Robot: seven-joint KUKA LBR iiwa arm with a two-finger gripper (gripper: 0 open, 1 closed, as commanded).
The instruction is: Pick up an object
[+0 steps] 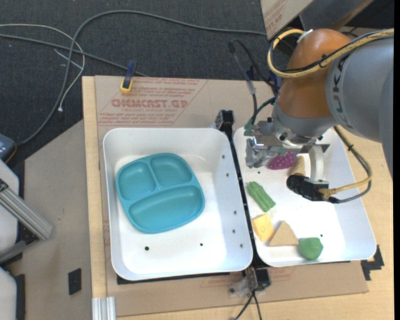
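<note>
Jaws (256, 153) low over right bin (350, 206), state impossible to tell, beside knobbly purple grape bunch (282, 161) at 3 o'clock. Smooth green pod (260, 195), yellow cheese block (263, 227), tan wedge (284, 235), green lump (310, 247) toward 6 o'clock. Glossy teal sectioned plate (160, 192) in left bin (125, 250).

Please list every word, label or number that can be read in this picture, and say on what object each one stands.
"CHEMCAST GP", red print, partly faded: on the brown board behind the left bin.
"UK", cut off at the edge: on the grey arm.
Smaller red lines under "CHEMCAST GP": too blurred to read.
Cardboard box, top edge: red print, unreadable.
</note>
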